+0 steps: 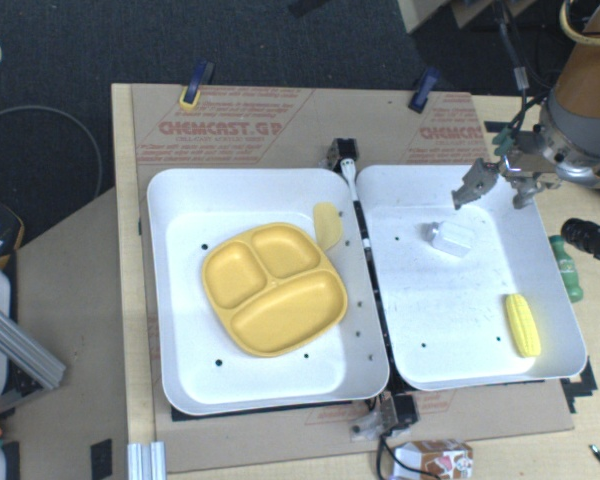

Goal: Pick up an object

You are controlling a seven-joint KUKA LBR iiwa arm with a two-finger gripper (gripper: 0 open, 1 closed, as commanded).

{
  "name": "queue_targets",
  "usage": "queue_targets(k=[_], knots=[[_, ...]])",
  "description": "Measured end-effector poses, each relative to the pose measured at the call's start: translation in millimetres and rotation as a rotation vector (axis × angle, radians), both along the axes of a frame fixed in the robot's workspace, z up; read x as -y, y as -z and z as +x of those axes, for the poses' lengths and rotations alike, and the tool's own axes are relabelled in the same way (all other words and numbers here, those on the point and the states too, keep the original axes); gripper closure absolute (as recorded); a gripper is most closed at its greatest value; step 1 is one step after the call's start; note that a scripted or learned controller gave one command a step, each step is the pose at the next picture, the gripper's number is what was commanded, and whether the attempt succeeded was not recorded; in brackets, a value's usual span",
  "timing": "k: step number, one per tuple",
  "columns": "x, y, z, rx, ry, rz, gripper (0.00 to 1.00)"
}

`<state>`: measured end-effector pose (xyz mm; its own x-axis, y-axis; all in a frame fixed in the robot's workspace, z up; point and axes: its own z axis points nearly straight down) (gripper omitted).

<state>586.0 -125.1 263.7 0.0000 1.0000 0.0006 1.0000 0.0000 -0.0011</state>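
The gripper (500, 190) hangs with fingers spread and nothing between them, over the right bin's (410, 363) far edge. Just below lies a small pale object (450, 238), perhaps clear plastic. A yellow corn cob (522, 325) rests near the right edge.

Premises are a robotics lab or test cell. Evidence: two white bins (460, 368) on a cardboard-covered bench (280, 123) secured by spring clamps (194, 85), loose cables (10, 118) over dark carpet, aluminium framing (20, 343), and a grey-and-orange robot arm (580, 108).
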Motion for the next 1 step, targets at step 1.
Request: queue_targets(k=[1], knots=[[-63.7, -29.3, -49.6, -0.001, -0.006, 0.003, 0.0]])
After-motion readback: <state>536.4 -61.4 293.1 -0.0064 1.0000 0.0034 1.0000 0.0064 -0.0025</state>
